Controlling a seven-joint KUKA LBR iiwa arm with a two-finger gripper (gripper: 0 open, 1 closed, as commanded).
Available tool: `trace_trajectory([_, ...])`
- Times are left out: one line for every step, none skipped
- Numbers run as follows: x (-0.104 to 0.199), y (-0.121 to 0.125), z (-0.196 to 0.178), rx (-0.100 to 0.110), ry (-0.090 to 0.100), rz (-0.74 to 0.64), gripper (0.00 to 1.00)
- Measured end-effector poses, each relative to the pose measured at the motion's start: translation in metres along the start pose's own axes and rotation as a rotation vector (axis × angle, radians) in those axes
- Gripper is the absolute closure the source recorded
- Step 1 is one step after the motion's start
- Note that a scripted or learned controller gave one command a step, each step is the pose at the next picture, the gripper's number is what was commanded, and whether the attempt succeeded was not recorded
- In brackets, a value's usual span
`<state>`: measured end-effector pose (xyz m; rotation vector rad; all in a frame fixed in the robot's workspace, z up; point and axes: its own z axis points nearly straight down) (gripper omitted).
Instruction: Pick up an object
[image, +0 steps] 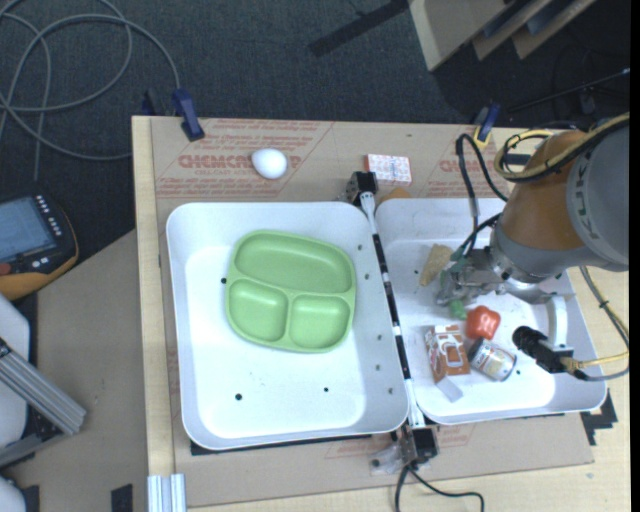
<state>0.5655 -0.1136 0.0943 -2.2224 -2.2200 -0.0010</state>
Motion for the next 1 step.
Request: trace_trajectory([0.0571,0.011,-0.0909,-0.002,0.0,-0.003,1.0])
